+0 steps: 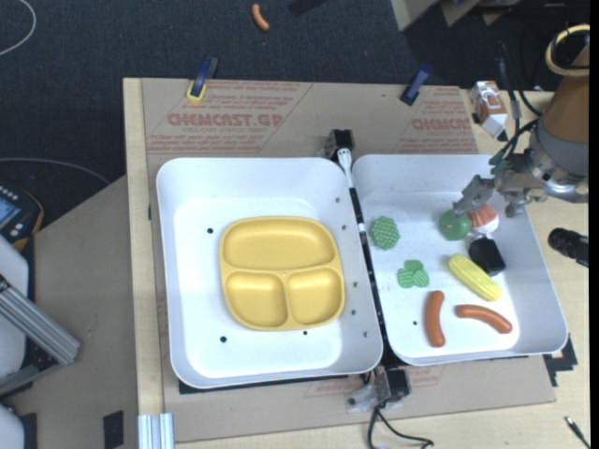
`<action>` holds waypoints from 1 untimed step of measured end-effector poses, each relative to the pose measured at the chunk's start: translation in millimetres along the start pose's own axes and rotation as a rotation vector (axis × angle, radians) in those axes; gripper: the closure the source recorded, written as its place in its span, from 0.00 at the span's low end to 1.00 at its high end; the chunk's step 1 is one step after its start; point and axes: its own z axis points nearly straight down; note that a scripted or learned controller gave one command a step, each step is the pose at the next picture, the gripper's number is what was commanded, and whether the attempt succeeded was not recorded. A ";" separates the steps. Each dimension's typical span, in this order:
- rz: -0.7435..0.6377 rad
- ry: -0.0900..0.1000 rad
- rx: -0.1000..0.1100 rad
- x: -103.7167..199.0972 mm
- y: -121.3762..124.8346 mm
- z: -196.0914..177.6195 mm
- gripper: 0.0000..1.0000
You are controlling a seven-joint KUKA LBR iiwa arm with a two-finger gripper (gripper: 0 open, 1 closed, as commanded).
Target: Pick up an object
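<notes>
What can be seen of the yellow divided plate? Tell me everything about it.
The yellow divided plate is a rounded-square tray of what looks like matte plastic, moulded into three compartments: one wide section across the far side and two smaller ones side by side on the near side. It lies flat and right way up near the middle of the left bin, resting on the bin's white floor. Nothing sits in its compartments, and nothing else touches it.

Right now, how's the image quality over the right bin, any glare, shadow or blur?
Camera view: lighting is even and soft, with no harsh glare on the right bin; the corn and sausages cast only faint shadows; the end effector looks slightly soft, its fingers hard to make out.
</notes>
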 end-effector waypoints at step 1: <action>-0.003 -0.003 -0.014 0.2 3.3 -7.5 0.00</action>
